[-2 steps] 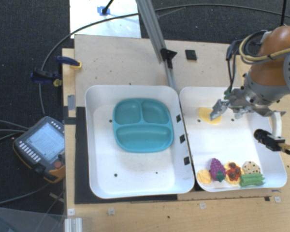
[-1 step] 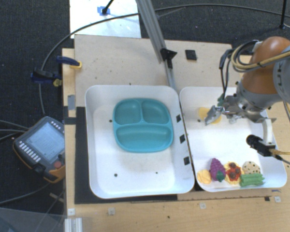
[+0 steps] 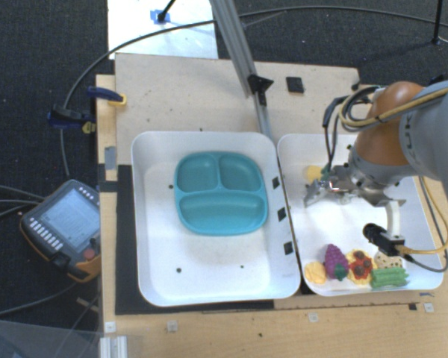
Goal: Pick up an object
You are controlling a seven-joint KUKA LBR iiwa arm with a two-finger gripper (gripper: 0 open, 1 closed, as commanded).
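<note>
My gripper hangs low over the upper left part of the right bin, reaching in from the right. A small yellow object lies just beside its tip, partly covered by it. Along the bin's front edge sits a row of toy food: a yellow piece, a purple grape bunch, a red and yellow pizza-like piece, a green piece and a pale cube.
The left bin holds a teal divided plate. A grey pole slants across the back of the bench. A teach pendant and cables lie on the floor at left.
</note>
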